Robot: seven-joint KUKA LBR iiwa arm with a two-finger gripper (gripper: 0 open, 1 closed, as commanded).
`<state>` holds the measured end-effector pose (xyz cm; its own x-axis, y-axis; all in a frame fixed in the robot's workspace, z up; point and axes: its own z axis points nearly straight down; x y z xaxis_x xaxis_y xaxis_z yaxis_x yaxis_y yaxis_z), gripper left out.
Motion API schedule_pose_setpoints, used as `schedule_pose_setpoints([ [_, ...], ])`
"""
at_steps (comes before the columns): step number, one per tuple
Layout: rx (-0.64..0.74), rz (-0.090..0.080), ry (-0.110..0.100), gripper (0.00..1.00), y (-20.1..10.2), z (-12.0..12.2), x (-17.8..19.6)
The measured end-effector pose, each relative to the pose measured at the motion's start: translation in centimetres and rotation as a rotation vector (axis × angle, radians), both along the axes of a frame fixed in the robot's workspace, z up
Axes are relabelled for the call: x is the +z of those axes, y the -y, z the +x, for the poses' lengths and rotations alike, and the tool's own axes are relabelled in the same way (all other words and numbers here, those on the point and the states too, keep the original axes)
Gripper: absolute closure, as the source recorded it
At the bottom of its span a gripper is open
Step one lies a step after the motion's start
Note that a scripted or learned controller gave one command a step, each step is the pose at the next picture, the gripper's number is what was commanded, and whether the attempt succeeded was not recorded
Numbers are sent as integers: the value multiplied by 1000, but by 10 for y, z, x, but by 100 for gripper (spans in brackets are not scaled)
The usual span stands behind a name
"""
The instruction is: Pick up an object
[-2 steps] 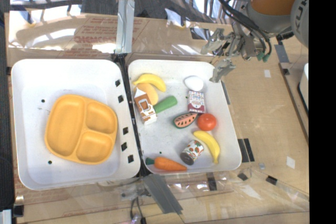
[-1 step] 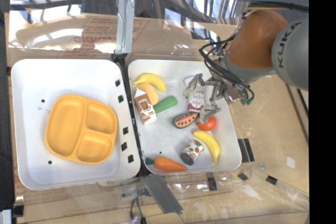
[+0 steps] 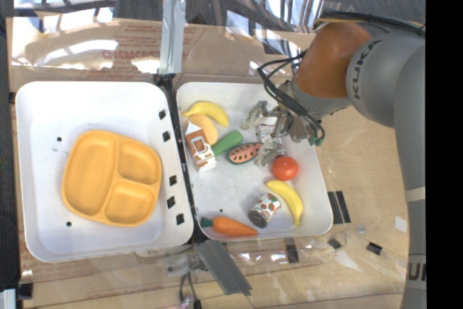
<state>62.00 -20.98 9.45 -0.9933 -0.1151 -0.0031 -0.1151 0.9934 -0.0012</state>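
My gripper (image 3: pixel 266 132) hangs over the middle of the right bin (image 3: pixel 318 208), its metal fingers spread apart with nothing between them. Just below and left of it lies a watermelon slice (image 3: pixel 245 153). A red tomato (image 3: pixel 285 168) sits right under its lower finger. Further left are a green cucumber (image 3: pixel 226 142), a small carton (image 3: pixel 199 148) and a yellow banana (image 3: pixel 207 111) over a pale orange piece (image 3: pixel 208 128). Nearer the front lie a second banana (image 3: pixel 288 200), a printed can (image 3: pixel 265 210) and a carrot (image 3: pixel 233 227).
The left bin (image 3: pixel 43 105) holds a yellow divided tray (image 3: pixel 112 178). A black divider with clips (image 3: pixel 177 155) runs between the bins. The grey arm with its orange band (image 3: pixel 329 61) comes in from the upper right over the bin's back corner.
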Motion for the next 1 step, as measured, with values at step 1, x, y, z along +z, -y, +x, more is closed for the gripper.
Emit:
schedule_pose_setpoints([
  [1,294,3,-5,0,-69,-5,-2],
])
